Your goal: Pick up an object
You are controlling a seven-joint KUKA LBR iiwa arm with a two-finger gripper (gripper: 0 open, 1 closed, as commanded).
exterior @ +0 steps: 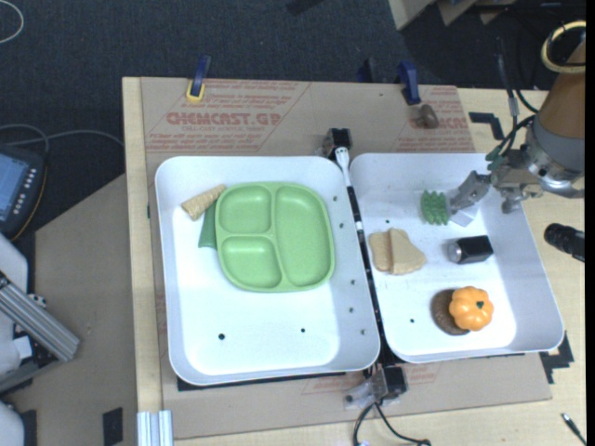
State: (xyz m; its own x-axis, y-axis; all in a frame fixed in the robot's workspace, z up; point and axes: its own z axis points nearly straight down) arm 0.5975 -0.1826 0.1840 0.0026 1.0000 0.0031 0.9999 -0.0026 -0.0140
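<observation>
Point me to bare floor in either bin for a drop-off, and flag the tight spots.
Left bin: a wide bare strip along the near edge, below the green plate. Its far-left corner is tight, with a tan wedge against the plate. Right bin: crowded; green piece, bread, black block and pumpkin cluster, gripper above. Its far-left corner is bare.

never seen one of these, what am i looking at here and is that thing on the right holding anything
This is one photo from a camera fixed above a workbench, looking down at a slant. The grey machine at the right edge is a robot arm; its gripper hangs low over the right white bin, beside a small green spiky piece. Nothing shows between its jaws, so I would not say it holds anything. That bin also has a tan piece like bread, a small black block and an orange toy pumpkin. The left white bin has a green divided plate and a tan wedge.
</observation>
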